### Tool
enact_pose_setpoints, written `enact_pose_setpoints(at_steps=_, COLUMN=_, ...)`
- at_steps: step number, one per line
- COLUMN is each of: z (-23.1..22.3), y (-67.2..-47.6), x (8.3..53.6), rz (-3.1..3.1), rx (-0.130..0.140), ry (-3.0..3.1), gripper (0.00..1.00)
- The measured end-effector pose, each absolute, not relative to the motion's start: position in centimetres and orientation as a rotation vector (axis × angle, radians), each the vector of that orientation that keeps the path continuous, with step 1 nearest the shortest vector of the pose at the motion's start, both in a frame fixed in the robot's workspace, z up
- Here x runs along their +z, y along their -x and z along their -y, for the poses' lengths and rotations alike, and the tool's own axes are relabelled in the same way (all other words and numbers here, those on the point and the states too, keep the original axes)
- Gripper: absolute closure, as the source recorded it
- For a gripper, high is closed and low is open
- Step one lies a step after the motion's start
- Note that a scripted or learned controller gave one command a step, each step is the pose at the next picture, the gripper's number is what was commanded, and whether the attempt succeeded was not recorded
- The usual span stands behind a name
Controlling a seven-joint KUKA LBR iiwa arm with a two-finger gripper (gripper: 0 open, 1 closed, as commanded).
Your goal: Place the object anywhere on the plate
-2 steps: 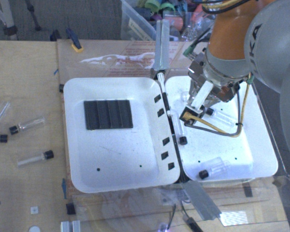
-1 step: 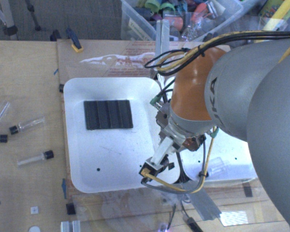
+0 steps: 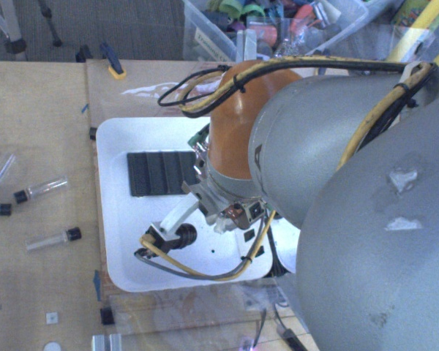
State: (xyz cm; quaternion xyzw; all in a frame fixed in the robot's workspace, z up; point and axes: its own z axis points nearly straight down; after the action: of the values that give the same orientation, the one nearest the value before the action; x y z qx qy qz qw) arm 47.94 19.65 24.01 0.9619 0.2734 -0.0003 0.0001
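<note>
At far left, on the bare bench, we see a few clear vials (image 3: pixel 42 189) with black caps, lying loose and well apart from the work. Next comes the white bin (image 3: pixel 111 218). In its upper left part a black ribbed slab (image 3: pixel 159 173) lies flat on the bin floor, and we take this for the object to be moved. It sits near the gripper (image 3: pixel 233 212), up and to the left of it. We cannot tell how far the gripper is open or whether it has hold of anything, since the wrist covers it from above.

We judge the step in hand to be the reach for the pick-up, as the slab looks not yet lifted. The next move calls for a shift toward the slab and a descent onto it, then a carry to the plate, which the arm hides from us. The arm (image 3: pixel 351 196) comes in from the right, with its orange band (image 3: pixel 234 115) over the bin's middle and the wrist pointing steeply down.
</note>
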Motion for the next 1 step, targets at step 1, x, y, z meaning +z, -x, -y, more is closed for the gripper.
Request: enact_pose_setpoints(at_steps=1, z=-22.57, y=-48.20, x=9.11, rz=-0.444, rx=0.012, ry=-3.117, gripper=1.00)
